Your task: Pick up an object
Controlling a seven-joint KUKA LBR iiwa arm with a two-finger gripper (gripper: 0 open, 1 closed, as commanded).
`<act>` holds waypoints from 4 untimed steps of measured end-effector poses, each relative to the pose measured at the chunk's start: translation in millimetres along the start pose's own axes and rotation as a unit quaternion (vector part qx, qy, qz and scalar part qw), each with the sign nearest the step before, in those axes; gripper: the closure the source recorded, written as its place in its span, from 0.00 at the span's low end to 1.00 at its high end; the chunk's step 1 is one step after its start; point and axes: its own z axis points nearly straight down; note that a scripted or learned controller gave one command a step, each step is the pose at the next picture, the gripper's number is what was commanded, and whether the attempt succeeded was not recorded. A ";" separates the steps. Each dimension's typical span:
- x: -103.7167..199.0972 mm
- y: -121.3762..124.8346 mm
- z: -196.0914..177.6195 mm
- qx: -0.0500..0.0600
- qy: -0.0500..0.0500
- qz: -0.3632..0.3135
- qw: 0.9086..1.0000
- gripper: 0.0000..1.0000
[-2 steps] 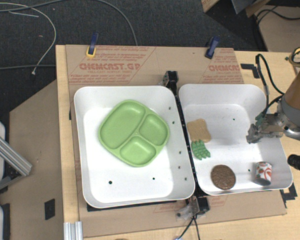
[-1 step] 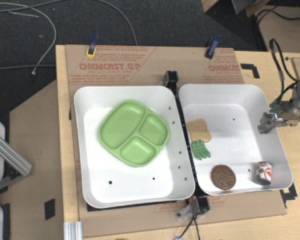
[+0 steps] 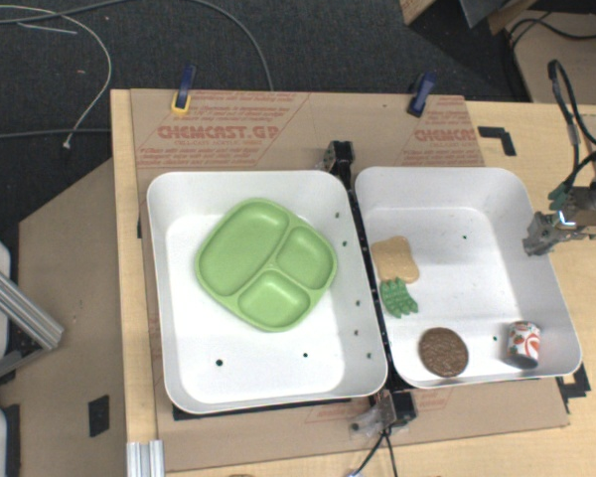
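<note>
The right bin [image 3: 477, 192] holds several small objects. A tan, bread-like piece [image 3: 394, 259] lies by its left wall, with a green leafy toy [image 3: 398, 297] just in front of it. Near the front wall sits a round brown disc [image 3: 443, 352]. In the front right corner lies a red and white can [image 3: 523, 343]. My gripper [image 3: 549, 231] hangs at the far right, over the right bin's right rim, apart from all these objects and small in view.
The left bin [image 3: 169, 256] holds a green divided plate [image 3: 266, 263]. A black clamp [image 3: 339, 156] joins the bins at the back. Blue clips [image 3: 185, 84] hold the cardboard sheet. Cables run along the right side.
</note>
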 end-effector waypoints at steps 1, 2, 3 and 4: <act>54.2 -4.5 12.4 0.004 0.003 -0.002 1.000 1.00; 103.9 -13.5 5.3 0.004 0.003 -0.002 1.000 1.00; 152.1 -24.2 2.7 0.004 0.003 -0.002 1.000 1.00; 209.4 -32.0 13.5 0.005 0.002 -0.002 1.000 1.00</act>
